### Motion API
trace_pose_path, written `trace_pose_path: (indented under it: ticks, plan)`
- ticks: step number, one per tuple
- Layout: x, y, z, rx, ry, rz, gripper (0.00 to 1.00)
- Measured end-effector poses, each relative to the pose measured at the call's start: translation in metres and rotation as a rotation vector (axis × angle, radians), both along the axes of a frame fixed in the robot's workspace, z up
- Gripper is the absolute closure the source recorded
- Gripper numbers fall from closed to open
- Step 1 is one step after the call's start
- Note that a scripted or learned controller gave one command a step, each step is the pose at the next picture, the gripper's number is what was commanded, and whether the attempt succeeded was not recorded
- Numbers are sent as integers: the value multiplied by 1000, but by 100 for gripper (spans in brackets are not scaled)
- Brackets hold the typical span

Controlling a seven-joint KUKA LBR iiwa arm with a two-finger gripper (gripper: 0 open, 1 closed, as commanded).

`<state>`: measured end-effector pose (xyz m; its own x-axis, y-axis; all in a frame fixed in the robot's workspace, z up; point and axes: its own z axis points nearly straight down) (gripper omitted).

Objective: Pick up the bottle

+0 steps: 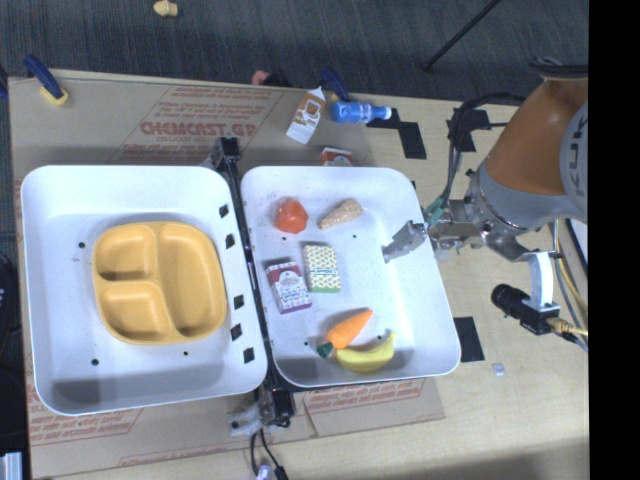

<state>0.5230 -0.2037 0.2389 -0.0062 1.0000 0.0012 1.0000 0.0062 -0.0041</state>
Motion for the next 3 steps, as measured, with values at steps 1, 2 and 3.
trace_pose_path:
  ticks: [1, 2, 3]
  plan:
    - [31, 38, 65, -2, -1, -159, 0]
    - [32, 38, 75, -1, 2, -152, 100]
    - [-13, -3, 3, -1, 1, -96, 100]
